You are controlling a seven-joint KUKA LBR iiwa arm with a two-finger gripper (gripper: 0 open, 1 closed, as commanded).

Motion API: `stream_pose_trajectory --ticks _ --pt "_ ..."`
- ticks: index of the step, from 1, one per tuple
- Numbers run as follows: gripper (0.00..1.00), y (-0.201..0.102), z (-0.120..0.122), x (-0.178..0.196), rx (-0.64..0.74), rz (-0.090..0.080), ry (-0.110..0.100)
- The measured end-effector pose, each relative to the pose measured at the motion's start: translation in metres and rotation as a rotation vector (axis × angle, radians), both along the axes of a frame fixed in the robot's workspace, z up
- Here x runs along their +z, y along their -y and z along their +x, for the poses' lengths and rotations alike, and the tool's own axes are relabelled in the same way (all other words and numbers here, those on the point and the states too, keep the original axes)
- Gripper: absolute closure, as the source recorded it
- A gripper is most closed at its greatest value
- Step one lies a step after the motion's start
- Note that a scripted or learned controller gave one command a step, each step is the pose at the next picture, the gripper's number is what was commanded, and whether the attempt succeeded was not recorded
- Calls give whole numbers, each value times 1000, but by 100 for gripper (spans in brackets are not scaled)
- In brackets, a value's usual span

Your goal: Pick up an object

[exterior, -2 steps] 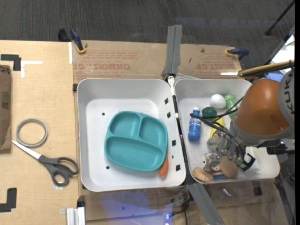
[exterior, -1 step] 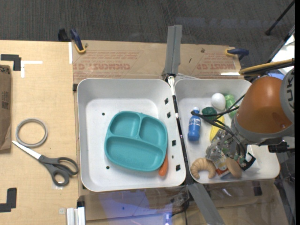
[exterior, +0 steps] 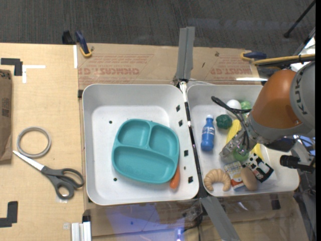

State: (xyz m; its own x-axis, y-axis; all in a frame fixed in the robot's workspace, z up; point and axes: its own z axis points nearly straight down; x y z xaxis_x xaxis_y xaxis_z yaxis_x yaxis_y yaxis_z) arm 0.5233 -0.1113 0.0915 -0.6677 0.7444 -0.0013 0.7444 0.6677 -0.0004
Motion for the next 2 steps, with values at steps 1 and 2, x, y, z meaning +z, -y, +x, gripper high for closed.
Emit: stream_pose_trajectory --ticks 1,2 --pt "100 -61 -4 100 -152 0 0" --pt "100 7 -46 76 -258 0 -2"
